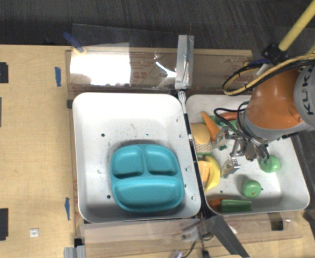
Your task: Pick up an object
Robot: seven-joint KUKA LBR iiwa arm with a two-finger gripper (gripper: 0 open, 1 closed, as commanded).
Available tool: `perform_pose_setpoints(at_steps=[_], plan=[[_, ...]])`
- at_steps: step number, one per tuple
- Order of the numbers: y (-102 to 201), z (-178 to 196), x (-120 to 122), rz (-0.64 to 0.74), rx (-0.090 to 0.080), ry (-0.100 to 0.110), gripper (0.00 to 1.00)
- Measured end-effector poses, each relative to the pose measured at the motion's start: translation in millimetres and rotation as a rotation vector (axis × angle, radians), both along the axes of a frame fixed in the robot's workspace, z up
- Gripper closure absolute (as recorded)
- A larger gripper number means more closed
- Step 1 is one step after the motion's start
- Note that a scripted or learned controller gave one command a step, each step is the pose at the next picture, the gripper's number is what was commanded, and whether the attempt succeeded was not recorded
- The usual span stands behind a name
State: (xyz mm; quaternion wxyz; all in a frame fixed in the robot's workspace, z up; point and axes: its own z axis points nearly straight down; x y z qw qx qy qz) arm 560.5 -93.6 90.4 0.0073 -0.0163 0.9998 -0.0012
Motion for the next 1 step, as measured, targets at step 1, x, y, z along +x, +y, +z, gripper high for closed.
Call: perform_pose_setpoints(at_steps=[1], plan=[[-4.4, -0.7, 52.4, 0.143, -0.002, 0.000, 0.00]])
